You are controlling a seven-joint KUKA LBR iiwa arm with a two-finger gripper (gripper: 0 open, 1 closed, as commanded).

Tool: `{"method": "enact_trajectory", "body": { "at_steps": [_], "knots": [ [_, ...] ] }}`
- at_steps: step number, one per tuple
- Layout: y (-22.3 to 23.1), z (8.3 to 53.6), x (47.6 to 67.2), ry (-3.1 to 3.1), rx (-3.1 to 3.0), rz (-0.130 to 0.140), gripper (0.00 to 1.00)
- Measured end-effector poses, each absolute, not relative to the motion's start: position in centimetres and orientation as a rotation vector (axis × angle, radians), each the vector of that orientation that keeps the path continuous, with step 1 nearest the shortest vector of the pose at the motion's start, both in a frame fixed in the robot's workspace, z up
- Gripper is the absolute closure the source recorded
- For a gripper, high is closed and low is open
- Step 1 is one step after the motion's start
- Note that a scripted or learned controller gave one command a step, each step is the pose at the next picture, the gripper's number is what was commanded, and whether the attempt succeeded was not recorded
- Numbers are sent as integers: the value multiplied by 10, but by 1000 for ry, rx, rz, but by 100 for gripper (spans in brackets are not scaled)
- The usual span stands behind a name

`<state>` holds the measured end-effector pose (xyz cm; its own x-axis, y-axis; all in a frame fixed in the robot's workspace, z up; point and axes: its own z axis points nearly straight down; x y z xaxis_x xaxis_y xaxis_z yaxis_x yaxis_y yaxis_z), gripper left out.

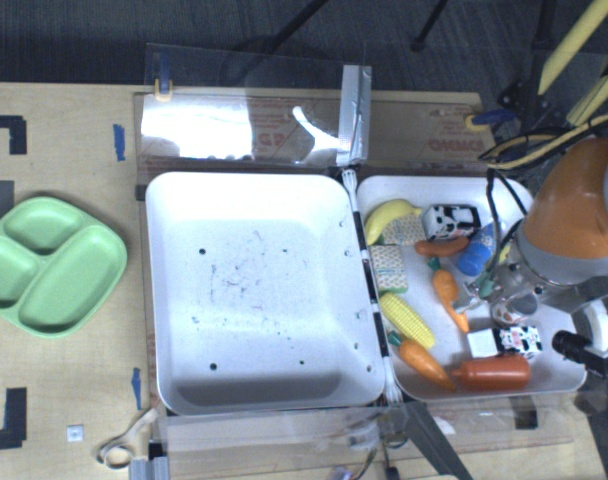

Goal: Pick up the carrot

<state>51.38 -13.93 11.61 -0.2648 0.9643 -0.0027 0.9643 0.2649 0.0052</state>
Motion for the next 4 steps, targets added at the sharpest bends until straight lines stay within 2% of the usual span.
{"method": "enact_trajectory", "body": {
  "at_steps": [1, 2, 3, 4],
  "knots": [
    [-139, 116, 514, 2495, 1901, 4, 0],
    [-124, 87, 550, 2572, 1796, 4, 0],
    [-125, 98, 552, 2565, 1794, 10, 100],
    [-49, 185, 595, 2674, 1644, 2, 100]
  ]
}}
